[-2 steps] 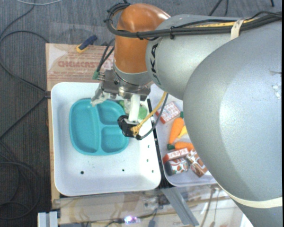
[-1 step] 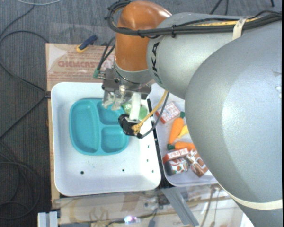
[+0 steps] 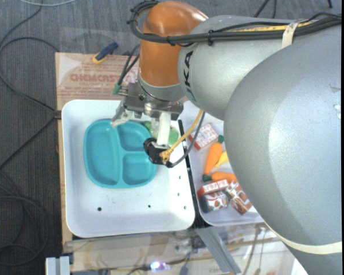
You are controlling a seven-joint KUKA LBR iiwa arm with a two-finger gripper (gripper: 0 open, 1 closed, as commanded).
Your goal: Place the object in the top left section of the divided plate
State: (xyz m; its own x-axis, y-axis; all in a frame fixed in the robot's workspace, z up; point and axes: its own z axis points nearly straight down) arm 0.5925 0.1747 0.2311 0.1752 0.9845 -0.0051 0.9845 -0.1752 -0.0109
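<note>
Teal and bare wherever it shows, the divided plate [image 3: 106, 153] lies in the left bin [image 3: 120, 211]. Nothing sits in its long left-hand compartment or in its lower right one. The upper right one is partly covered by the hand [image 3: 140, 121], which hangs low over that corner. Whether the hand is open or closed cannot be told, since the arm [image 3: 275, 125] hides it from above. A green thing [image 3: 173, 135] peeks out just beside the hand, at the plate's right edge. I take it for the object, though I cannot tell whether it is carried or lying in the bin.

By my reckoning the placing is not yet done, as the plate's upper left is bare. What is left is to bring the object over that section and let it go there.

Counted: two bins, one plate with three compartments, one green thing. The right bin [image 3: 218, 217] holds one carrot [image 3: 214, 156], a second orange piece [image 3: 223, 176] below it, and three red-and-white packets [image 3: 216, 200], as far as the arm lets them show
</note>
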